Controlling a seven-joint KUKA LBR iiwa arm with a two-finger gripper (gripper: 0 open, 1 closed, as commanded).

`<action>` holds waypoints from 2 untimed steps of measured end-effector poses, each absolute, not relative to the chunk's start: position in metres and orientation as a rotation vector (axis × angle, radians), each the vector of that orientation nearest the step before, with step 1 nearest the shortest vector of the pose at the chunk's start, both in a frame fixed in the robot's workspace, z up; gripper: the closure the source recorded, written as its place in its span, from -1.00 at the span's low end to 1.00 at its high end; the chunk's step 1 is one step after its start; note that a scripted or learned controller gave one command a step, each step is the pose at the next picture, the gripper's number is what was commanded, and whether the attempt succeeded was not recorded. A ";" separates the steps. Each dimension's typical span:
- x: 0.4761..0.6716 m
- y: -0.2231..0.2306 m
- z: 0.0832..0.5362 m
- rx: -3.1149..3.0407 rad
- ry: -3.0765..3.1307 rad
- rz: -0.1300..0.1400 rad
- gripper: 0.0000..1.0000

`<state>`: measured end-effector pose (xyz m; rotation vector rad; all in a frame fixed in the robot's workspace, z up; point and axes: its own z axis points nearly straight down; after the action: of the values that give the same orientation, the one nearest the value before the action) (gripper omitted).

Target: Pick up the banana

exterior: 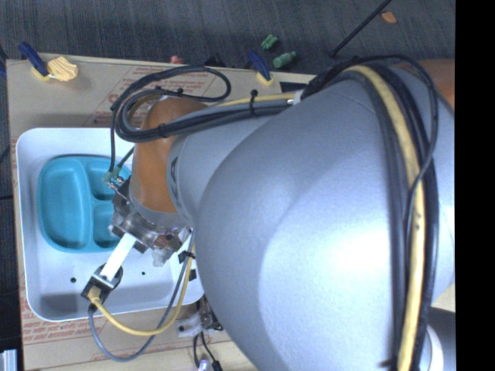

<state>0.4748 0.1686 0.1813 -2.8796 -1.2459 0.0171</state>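
Inside the left white bin [31,207] lies a blue tray [73,201].

Even, moderately bright light, no hard glare; the grey arm [325,230] shows a soft broad sheen on its upper curve, and its lower right side is darker; a dim shadow lies on the white bin [31,207] floor beside the arm (soft-edged); the arm, close to the lens, looks slightly soft; the carpet above the arm is dark, grainy.
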 end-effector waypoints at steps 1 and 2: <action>0.475 0.169 0.191 -2.873 -1.253 0.024 1.00; 0.476 0.024 0.191 -2.959 -1.046 0.010 1.00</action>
<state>0.4755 0.0239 0.1910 -2.9591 -1.0464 0.0099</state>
